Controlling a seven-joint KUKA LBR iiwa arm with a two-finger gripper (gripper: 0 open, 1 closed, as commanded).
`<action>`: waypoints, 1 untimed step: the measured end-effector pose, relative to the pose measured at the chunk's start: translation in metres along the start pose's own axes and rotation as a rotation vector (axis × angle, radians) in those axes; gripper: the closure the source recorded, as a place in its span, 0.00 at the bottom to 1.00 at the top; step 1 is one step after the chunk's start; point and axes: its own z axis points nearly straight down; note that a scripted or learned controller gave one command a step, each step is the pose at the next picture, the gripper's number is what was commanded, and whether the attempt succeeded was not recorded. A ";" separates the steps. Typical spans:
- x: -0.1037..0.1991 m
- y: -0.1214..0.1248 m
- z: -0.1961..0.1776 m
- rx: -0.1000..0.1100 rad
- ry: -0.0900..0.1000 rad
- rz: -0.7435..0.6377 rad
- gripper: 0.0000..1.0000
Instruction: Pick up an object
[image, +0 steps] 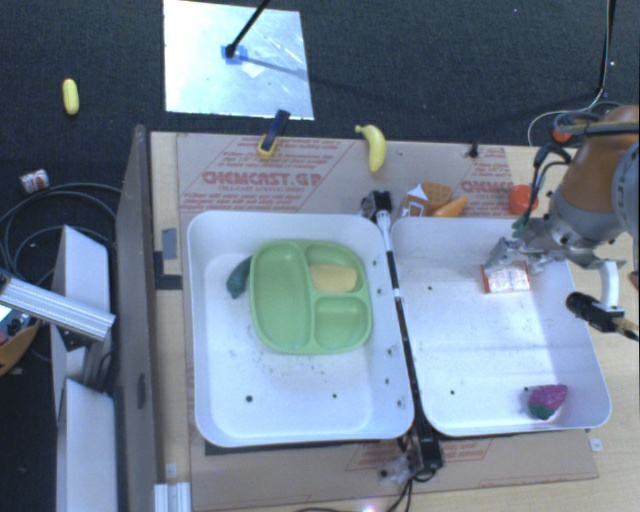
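My gripper (520, 255) sits low over the far right side of the right bin (470, 420), touching a small red-and-white packet (506, 278); how it stands I cannot tell. The packet looks light, flat and somewhat crushable, probably slick, so I judge its two long edges the best hold.

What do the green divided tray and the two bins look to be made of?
The green divided tray looks like moulded plastic with a matte to slightly satin finish: uniform colour, rounded compartment walls. The left bin and right bin seem to be smooth white plastic, with softly curved rims and small holes; painted metal can't be ruled out.
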 end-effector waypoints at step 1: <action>0.076 0.030 -0.002 0.006 0.005 -0.008 1.00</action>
